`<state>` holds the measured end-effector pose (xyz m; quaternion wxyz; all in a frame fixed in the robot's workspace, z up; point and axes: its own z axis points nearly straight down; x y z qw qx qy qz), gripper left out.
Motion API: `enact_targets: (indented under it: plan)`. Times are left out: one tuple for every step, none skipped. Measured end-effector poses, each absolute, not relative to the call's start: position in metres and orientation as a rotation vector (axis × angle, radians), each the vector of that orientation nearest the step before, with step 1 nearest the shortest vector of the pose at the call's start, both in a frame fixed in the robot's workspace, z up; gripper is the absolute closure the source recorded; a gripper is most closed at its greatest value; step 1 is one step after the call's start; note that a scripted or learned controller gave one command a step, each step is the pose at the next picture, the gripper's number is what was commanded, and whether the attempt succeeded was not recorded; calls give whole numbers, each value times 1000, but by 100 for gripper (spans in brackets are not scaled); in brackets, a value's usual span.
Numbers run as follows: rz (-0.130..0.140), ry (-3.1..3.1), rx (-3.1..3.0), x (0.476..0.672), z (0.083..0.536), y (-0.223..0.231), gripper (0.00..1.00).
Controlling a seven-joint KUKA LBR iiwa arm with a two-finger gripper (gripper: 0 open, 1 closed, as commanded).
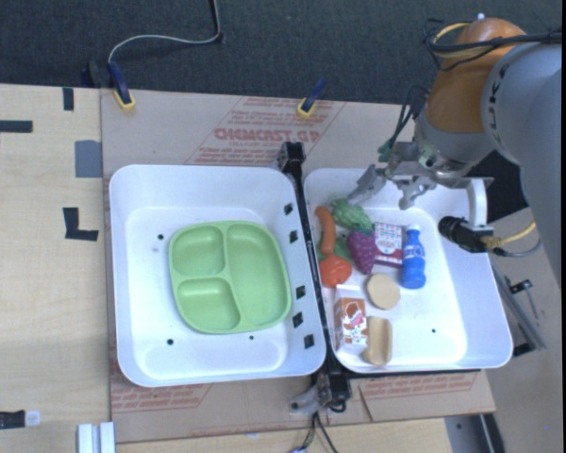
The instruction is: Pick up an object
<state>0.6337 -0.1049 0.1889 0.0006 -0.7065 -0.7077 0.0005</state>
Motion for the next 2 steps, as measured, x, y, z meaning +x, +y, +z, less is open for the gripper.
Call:
enact_targets:
  plan:
    - [-1, -2227, -2219, 669, 85, -95, 0]
    - [2, -2227, -2218, 669, 96, -95, 100]
